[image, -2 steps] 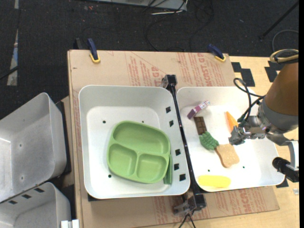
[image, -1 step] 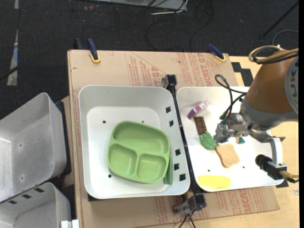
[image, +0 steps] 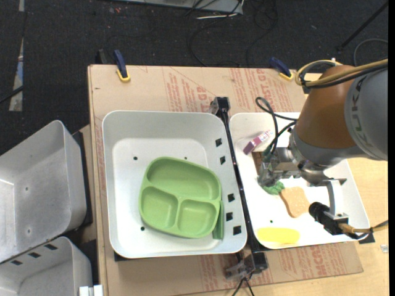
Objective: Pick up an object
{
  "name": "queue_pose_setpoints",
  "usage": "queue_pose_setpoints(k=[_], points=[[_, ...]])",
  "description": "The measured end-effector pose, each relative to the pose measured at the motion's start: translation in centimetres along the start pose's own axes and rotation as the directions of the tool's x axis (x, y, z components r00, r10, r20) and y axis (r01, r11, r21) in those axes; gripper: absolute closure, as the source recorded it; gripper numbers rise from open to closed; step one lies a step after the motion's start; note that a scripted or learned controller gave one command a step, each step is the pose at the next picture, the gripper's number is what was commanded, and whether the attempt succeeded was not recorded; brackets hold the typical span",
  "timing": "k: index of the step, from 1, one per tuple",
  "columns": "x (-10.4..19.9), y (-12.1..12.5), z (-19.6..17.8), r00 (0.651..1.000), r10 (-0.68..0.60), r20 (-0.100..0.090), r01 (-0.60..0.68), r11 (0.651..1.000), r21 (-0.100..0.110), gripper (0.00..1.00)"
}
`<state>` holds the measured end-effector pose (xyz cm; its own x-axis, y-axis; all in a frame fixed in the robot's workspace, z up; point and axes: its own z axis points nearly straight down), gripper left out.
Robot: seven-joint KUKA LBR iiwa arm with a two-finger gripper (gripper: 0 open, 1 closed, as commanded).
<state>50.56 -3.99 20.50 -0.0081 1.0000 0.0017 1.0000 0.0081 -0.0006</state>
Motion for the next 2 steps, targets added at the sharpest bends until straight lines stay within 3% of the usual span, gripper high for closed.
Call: queue_pose_setpoints(k=[2], points=[[10.8,-0.9,0.2,1.000,-0.001,0.000,0.001,1.000,0.001,1.00]])
